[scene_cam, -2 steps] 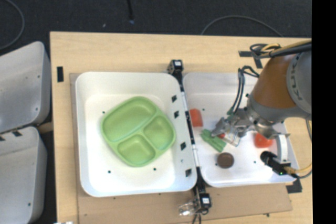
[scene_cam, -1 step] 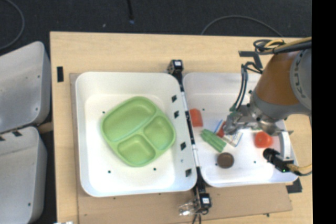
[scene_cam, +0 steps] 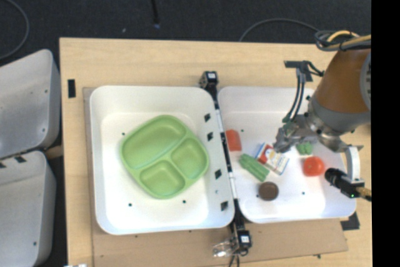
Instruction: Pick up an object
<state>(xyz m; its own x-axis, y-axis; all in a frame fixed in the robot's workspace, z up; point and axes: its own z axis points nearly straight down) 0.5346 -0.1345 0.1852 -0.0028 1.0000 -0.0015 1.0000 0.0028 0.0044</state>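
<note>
Several small objects lie in the right bin (scene_cam: 250,100): an orange block (scene_cam: 233,140), a green bar (scene_cam: 253,167), a red-white-blue packet (scene_cam: 273,158), a brown round object (scene_cam: 269,191), a red-orange object (scene_cam: 313,166) and a small green piece (scene_cam: 304,148). My gripper (scene_cam: 284,142) hangs low over the right bin, just above and to the right of the packet. The wrist hides the fingertips, and nothing is visibly held.
The left bin (scene_cam: 106,209) holds a green three-compartment plate (scene_cam: 165,156). A divider with black clips (scene_cam: 219,147) runs between the bins. The arm's orange band (scene_cam: 340,81) and cables (scene_cam: 300,81) hang over the right bin's far right side.
</note>
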